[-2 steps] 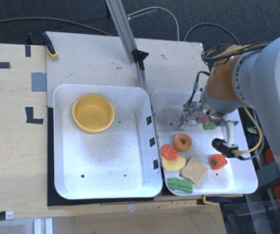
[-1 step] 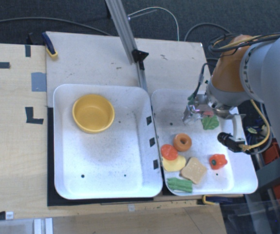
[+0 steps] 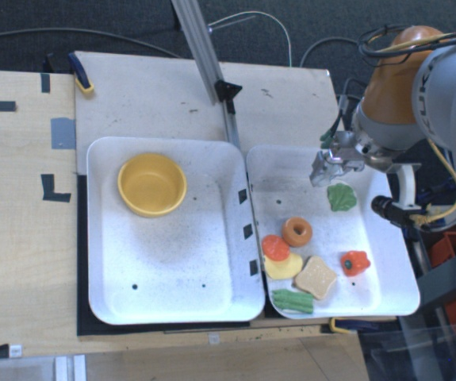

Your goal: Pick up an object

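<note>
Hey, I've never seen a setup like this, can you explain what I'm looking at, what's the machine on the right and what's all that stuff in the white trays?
This is one camera fixed above a bench, looking down at a slant. On the right is a robot arm, grey with an orange band; its tool hangs over the right tray. I cannot tell whether it holds anything.

Two shallow white trays sit side by side. The left tray holds a yellow bowl. The right one holds toy food: a green leaf just beside the tool, a doughnut, a tomato slice, a yellow piece, a slice of bread, a red pepper and a green vegetable.
</note>
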You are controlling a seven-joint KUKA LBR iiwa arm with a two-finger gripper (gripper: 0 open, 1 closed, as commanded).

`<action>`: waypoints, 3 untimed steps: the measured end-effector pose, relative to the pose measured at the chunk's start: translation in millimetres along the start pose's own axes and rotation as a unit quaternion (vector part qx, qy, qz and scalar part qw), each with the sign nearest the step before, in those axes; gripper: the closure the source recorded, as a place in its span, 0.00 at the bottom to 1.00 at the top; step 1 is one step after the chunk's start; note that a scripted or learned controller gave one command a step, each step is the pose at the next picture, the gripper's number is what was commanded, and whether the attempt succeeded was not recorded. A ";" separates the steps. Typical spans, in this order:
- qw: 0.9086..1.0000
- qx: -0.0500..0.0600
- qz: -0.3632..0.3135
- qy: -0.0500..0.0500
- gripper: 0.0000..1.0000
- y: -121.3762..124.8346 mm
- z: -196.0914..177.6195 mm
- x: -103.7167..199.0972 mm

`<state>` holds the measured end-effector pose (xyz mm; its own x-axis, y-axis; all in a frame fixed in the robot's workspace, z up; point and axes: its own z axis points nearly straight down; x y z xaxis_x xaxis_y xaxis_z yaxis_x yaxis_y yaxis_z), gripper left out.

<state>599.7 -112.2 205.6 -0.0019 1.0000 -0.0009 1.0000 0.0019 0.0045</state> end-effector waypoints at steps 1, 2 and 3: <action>1.000 0.003 0.000 0.000 1.00 -0.1 2.1 0.4; 1.000 0.002 -0.003 0.002 1.00 8.3 -12.6 53.3; 1.000 0.003 -0.003 0.001 1.00 21.0 -8.7 113.6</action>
<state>620.5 1.4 214.3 -0.0080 1.0000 0.0017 1.0000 0.0080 -0.0013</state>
